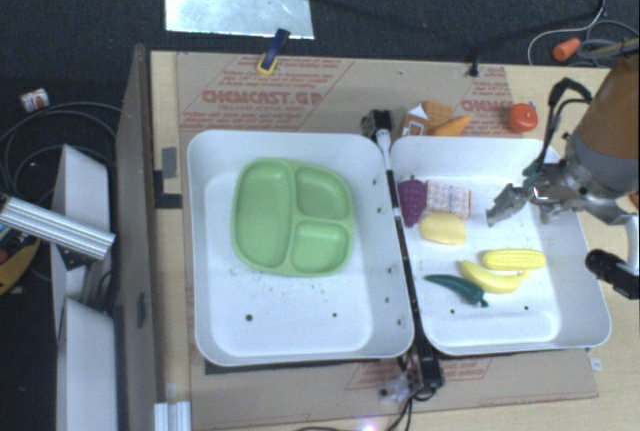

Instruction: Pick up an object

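Seen from above at a slant: two white bins side by side on the table (300, 84). In the left bin (215, 319), a green divided plate (292, 217), lying flat near the middle. In the right bin (580, 319), a purple item (411, 200) close to the left wall, with a white and pink packet (449, 196) just beside it; below those, a pale yellow lemon-like piece (443, 229). Further right and lower, a corn cob (514, 260) touching a banana (489, 277), and a dark green pepper (458, 287) just beside the banana's left end. Reaching in from the right, the grey arm (605, 154) with the end effector (508, 203) over the right bin's upper part, right of the packet and above the corn. Nothing seen between its fingers; whether spread wide or narrow, cannot tell. Beyond the bins on the table, an orange carrot (452, 125) and a red tomato (522, 117).
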Controlling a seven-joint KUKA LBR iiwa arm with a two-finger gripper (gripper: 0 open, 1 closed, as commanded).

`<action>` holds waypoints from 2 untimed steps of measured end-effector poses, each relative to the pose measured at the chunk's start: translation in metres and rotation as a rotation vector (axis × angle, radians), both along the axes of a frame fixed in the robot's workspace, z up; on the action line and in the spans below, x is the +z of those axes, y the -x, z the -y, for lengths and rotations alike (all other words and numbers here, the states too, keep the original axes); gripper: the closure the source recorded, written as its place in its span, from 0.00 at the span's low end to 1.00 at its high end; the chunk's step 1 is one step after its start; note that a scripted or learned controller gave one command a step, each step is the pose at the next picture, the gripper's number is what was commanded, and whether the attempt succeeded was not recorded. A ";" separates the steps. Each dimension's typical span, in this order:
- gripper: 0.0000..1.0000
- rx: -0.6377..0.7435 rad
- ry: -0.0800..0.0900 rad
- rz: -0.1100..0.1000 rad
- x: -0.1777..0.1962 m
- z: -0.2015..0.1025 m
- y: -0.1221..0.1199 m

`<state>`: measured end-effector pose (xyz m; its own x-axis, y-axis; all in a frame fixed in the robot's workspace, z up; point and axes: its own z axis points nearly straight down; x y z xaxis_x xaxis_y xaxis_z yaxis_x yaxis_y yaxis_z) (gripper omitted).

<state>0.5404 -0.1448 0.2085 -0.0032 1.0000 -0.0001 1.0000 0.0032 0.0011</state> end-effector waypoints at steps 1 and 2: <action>0.00 -0.005 0.004 0.012 -0.109 -0.011 0.052; 1.00 -0.002 0.002 0.019 -0.094 -0.012 0.047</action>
<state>0.4933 -0.1328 0.1150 -0.0013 1.0000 -0.0018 0.9998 0.0013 0.0202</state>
